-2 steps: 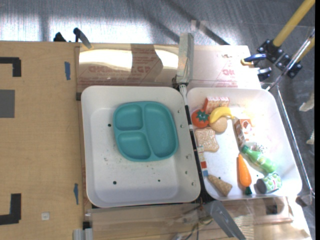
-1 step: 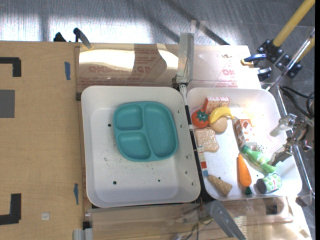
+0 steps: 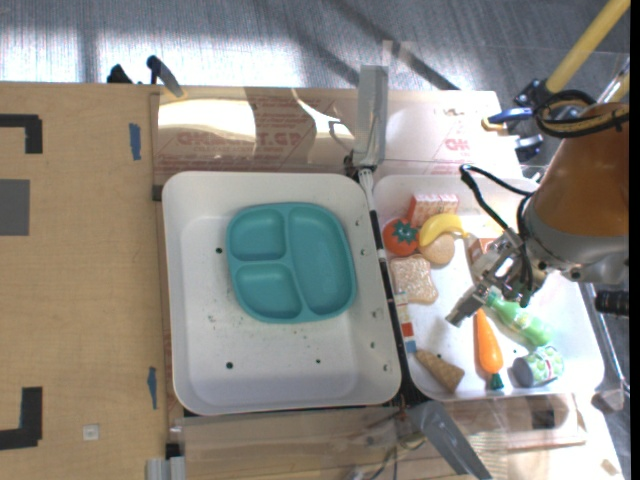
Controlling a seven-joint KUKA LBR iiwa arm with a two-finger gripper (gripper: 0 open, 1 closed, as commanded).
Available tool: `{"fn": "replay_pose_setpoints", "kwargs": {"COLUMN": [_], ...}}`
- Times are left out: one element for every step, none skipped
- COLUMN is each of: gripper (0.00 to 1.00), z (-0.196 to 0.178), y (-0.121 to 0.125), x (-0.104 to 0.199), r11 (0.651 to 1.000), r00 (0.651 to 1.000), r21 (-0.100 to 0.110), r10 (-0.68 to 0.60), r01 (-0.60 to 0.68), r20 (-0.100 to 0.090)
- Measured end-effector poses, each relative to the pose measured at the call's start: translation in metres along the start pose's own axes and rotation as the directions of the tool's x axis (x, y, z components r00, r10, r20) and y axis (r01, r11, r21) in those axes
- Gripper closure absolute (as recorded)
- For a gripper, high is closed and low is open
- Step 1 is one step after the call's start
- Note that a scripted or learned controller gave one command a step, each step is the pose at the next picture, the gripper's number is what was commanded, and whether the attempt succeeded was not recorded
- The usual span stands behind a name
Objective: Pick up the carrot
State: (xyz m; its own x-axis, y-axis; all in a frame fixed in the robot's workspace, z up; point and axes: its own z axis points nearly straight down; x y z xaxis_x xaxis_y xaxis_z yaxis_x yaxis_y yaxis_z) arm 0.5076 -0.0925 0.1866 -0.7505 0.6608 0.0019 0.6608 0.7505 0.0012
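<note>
Hovering pincer (image 3: 478, 298) just above carrot (image 3: 487, 342), spread or pressed together I cannot tell; I am advising centring over its middle.

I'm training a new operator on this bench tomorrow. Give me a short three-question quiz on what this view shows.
1. True or false: the carrot lies in the right bin.
2. Which lies in the left bin? A) a teal plate B) a banana C) a tomato
3. Fill in: the end effector is above the ____ bin.

Key: 1 true; 2 A; 3 right.
</note>
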Motion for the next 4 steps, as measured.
{"fn": "replay_pose_setpoints", "kwargs": {"gripper": [0.0, 1.0, 1.0, 1.0], "z": [0.097, 0.085, -0.001, -0.119], "y": [-0.029, -0.027, 0.013, 0.021], "x": [0.007, 0.005, 0.045, 0.051], "r11": [0.999, 0.999, 0.992, 0.982], "r00": [0.999, 0.999, 0.992, 0.982], "r21": [-0.005, -0.01, -0.006, -0.007], "r10": [-0.039, -0.041, -0.128, -0.187], "r01": [0.04, 0.042, 0.128, 0.187], "r20": [0.012, 0.022, 0.01, 0.017]}}
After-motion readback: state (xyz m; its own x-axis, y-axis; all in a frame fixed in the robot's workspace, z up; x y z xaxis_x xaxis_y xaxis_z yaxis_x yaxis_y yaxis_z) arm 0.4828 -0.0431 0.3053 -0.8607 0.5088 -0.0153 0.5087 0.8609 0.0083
